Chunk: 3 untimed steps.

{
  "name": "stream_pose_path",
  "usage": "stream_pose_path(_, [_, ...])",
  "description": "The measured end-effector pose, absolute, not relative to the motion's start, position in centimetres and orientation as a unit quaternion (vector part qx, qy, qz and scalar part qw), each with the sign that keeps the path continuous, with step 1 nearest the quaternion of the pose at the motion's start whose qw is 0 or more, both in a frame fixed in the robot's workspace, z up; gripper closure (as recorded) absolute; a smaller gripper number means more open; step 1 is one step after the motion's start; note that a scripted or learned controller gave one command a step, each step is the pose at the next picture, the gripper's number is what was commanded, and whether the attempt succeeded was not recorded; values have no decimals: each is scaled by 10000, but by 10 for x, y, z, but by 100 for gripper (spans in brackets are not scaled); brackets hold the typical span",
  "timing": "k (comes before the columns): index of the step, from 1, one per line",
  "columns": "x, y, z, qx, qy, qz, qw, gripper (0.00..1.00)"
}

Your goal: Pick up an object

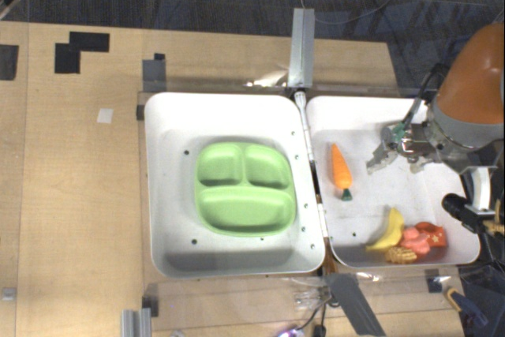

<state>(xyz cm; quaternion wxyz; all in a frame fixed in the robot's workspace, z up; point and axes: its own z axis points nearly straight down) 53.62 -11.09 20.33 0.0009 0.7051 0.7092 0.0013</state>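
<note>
A light wooden bench (71, 193) fills most of the scene, seen from above at a slant, with dark carpet beyond its far edge. Two shallow white bins sit side by side on it, their inner walls touching along a central seam.

The left bin (170, 170) holds a green divided plate (245, 187) near its middle, lying flat, with two small compartments on the far side and one long compartment on the near side.

The grey robot arm (473, 91), with its orange band, reaches in over the right edge of the right bin (355, 118). Its gripper (385, 151) hangs above the far half of that bin, pointing left. The two fingers are spread apart with nothing between them.

In the right bin, a toy carrot (340, 168) lies near the left wall, orange with a small green stem end toward the near side. It is near the gripper, to its left, and apart from it.

In the bin's near right corner lies a cluster of small toys: a yellow banana (387, 230), a red, lumpy item (426, 237) just beside it, and a small tan piece (401, 255) touching both at the near edge. What the red and tan pieces are cannot be told.
</note>
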Motion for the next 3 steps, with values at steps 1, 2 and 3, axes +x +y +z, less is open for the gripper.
stream_pose_path(1, [607, -86, 101, 5914, 8064, 18, 20, 0])
stream_pose_path(2, [610, -85, 113, 5913, 8064, 41, 50, 100])
stream_pose_path(3, [656, -66, 200, 6126, 7904, 25, 35, 100])
